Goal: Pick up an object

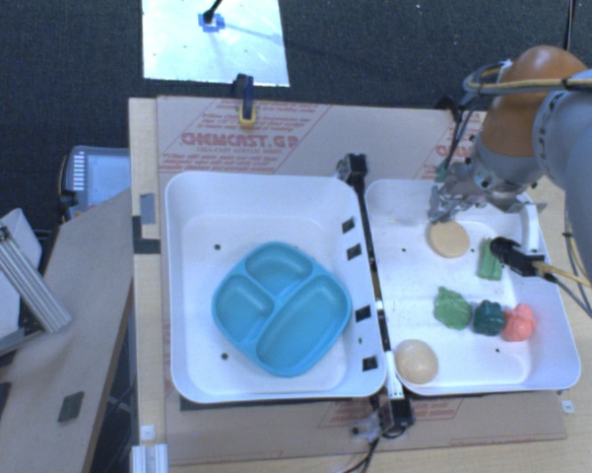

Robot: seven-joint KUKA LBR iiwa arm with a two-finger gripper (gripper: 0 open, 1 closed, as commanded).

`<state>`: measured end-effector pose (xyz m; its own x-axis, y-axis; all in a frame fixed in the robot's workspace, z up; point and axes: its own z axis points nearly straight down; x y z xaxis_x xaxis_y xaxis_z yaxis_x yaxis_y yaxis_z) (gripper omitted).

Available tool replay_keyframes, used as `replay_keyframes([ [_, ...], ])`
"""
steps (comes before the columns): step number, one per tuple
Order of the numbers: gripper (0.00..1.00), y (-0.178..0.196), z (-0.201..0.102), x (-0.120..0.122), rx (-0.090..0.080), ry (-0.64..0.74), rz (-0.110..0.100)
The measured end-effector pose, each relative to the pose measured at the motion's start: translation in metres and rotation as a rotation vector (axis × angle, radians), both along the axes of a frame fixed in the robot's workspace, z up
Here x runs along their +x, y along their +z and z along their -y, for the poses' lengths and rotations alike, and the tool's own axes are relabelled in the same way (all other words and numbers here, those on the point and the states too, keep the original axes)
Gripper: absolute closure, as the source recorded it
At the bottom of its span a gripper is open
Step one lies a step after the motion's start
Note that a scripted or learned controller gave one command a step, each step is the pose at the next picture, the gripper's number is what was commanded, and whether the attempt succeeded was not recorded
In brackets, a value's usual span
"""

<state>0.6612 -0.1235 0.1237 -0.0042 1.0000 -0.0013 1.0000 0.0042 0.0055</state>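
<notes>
The gripper (pixel 443 212) hangs low at the far end of the right bin (pixel 404 200), just above the far edge of a flat tan disc (pixel 449 239), and whether its claw is clenched or released I cannot tell. Nearer in that bin lie a green block (pixel 490 261), a light green piece (pixel 452 308), a dark green piece (pixel 489 317), an orange-pink piece (pixel 518 323) and a pale round bun (pixel 416 361). A blue divided plate (pixel 281 308) sits in the left bin (pixel 192 264).
</notes>
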Motion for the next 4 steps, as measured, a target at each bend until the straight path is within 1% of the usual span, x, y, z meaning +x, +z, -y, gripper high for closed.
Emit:
replay_keyframes([
  [1, 1.0, 0.054, -0.009, -0.004, 0.001, 0.001, 0.001],
  [2, 1.0, 0.113, -0.017, 0.003, 0.0, 0.003, 0.003],
  [3, 1.0, 0.126, -0.017, 0.004, 0.001, 0.002, -0.001],
  [4, 1.0, 0.115, -0.072, 0.001, 0.003, 0.005, -0.004],
])
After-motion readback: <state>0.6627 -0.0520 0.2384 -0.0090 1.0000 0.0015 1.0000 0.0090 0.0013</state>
